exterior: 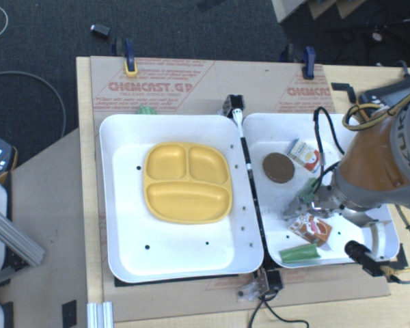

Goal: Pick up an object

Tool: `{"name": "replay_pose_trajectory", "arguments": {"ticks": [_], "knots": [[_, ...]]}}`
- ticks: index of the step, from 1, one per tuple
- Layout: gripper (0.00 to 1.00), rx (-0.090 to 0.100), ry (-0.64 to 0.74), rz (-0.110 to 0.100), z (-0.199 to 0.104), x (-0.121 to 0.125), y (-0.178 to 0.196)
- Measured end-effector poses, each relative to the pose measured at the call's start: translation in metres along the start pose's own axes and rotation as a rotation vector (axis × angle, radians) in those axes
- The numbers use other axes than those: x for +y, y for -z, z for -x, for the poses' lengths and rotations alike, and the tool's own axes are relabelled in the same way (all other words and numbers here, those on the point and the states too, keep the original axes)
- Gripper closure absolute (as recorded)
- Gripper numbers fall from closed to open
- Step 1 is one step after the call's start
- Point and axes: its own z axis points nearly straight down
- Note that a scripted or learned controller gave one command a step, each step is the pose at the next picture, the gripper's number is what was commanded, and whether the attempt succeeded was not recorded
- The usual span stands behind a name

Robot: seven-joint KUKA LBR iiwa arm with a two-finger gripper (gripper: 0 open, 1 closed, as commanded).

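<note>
One arm over the right bin (389, 241), several things to choose from.
Nearest me lies the green piece (299, 253), long axis left-right; the red snack packet (313, 229) sits just under my gripper (313, 203); I cannot tell its fingers' state.

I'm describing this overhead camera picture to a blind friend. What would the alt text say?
A grey robot arm with an orange band reaches from the right into the right-hand white bin, its gripper low among a brown disc, a red-and-white packet, a small carton and a green item. The left bin holds a yellow divided plate.
</note>
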Motion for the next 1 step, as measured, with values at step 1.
{"name": "replay_pose_trajectory", "arguments": {"ticks": [1], "knots": [[0.00, -0.001, 0.004, 0.008, -0.0222, -0.0086, 0.1904]]}}
